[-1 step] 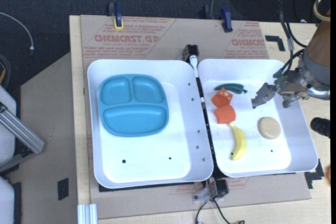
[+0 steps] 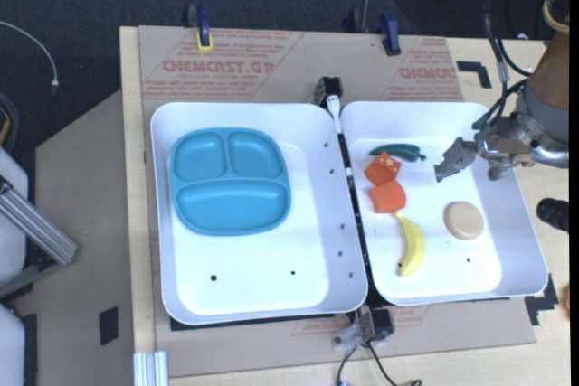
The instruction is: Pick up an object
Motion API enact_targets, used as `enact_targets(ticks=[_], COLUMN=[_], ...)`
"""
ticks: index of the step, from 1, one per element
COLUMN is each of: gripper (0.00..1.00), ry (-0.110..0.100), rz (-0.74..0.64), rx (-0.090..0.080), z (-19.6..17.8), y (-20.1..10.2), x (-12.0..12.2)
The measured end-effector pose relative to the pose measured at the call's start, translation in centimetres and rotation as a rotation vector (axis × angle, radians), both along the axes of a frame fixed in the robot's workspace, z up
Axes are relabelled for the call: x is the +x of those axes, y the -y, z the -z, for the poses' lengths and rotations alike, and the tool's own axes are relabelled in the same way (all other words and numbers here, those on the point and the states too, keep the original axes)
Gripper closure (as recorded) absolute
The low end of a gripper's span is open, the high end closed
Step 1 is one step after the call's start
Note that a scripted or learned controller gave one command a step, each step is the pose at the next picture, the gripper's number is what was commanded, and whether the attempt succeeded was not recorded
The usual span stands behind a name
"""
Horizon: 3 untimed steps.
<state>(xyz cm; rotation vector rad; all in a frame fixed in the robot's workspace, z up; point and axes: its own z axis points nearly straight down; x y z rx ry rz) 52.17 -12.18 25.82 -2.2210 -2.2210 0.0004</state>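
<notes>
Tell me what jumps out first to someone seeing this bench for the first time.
The big blue divided plate in the left bin catches the eye first. Next comes the cluster of toy food in the right bin: a yellow banana, two orange-red pieces, a green pepper and a beige round piece. The gripper hangs above that bin's upper right part, near the pepper.

Even, diffuse overhead light is washing the scene, with slightly soft focus throughout.
The two white bins (image 2: pixel 348 194) are glowing brightest, nearly bleaching out; objects inside them are casting only faint, short shadows. Around the bins, the dark floor is sinking into murk, and the gripper (image 2: pixel 466 156) is looking mildly blurred.
</notes>
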Motion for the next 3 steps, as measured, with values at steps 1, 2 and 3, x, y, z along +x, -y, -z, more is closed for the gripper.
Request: enact_targets(ticks=[1,2,3], gripper=[0.0,0.0,0.0], ry=[-0.007,-0.007,-0.006], rz=[0.002,0.001,0.0], rx=[0.002,0.003,0.002], z=[5.2,10.2,16.6], y=[1.0,0.3,0.1], x=[-0.2,-1.2,-1.0])
